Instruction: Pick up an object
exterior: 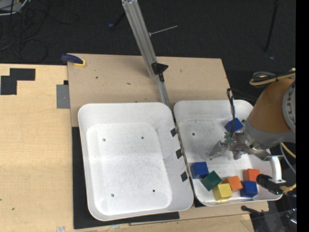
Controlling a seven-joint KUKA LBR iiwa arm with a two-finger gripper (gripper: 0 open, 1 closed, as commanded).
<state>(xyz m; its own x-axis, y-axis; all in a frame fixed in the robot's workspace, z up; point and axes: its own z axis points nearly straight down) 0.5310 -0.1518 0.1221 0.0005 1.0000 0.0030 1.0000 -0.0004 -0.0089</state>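
Looking down from the one camera: the arm comes in from the right and the gripper hangs low over the right bin. Honestly I can't tell how the pincer is set; it's a grey blur against the white floor, so I won't guess.

Everything pickable sits in that bin. Taking the gripper as my landmark: one blue cube is just behind it, up against the wrist. In front of it, along the near wall, there's a cluster: another blue cube, a green cube, a yellow cube, an orange cube, a red cube and a third blue one.

If I were driving, I'd go for the lone blue cube in the cluster's left end, since it has bare floor on its far side, and drop straight down.

Orientation hardly matters: they're cubes, no long axis, just slightly different yaw.
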